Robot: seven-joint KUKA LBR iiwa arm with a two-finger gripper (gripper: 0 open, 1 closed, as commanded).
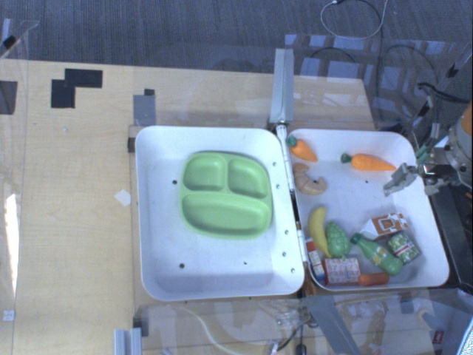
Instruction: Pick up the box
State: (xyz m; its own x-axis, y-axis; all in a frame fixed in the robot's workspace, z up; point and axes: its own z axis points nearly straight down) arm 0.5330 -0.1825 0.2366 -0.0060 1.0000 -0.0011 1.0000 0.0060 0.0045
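My pincer [403, 177] hovered at the right bin's [436, 268] far right edge, fingers apart, nothing held. The box [389, 225] lay untouched in that bin, nearer the front. Pick not started.

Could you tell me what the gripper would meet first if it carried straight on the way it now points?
Probably the bare floor of the right bin; the gripper points left and down, though depth is unclear.
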